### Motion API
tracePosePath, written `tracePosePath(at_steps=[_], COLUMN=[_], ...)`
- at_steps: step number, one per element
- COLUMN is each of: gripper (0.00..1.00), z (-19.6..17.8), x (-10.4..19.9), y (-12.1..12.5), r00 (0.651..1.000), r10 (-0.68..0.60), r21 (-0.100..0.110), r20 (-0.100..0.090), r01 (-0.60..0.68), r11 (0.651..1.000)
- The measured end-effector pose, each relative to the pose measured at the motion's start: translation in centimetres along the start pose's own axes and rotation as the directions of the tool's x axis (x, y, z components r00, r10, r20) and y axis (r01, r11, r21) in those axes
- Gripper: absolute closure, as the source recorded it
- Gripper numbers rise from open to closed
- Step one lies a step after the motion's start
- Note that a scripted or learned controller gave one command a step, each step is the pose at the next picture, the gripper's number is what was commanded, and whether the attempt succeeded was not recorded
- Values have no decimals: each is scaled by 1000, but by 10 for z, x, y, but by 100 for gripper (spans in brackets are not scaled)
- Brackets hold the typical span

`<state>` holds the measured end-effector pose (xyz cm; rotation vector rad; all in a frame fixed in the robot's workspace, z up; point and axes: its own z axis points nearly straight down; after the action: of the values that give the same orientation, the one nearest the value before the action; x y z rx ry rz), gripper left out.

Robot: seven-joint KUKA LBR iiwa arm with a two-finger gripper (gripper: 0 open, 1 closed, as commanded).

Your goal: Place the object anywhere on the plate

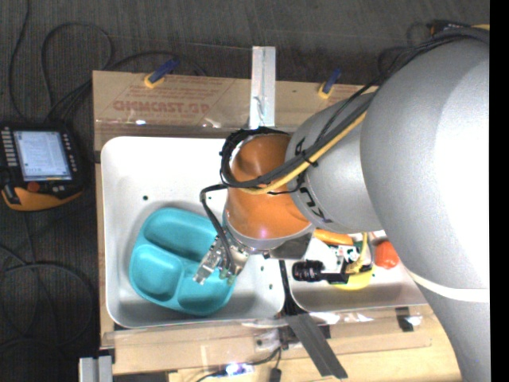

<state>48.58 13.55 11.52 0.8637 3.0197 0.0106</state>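
Observation:
A teal plate (171,261) with divided sections lies in the left bin (131,165), towards its front. My gripper (213,266) hangs over the plate's right rim, below the orange wrist band. I see nothing held in it. A small orange-red object (386,253) lies in the right bin (382,297), partly hidden by the arm.
The big grey arm covers most of the right bin and the bins' shared wall. A yellow piece (355,280) shows beside the orange-red object. A cardboard sheet (175,102) lies behind the bins. A teach pendant (38,165) sits on the floor at the left.

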Motion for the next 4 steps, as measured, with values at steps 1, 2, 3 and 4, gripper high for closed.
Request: tracePosePath(at_steps=[1,2,3,4], gripper=[100,0,0,0], z=[-28,-28,-46,-46], x=[38,38,0,-12], y=[55,55,-2,-21], r00=[993,993,998,942], r10=[121,121,-69,-335], r21=[12,12,12,10], r20=[-3,-4,-3,-6], r01=[-121,-121,69,335], r11=[993,993,998,942])
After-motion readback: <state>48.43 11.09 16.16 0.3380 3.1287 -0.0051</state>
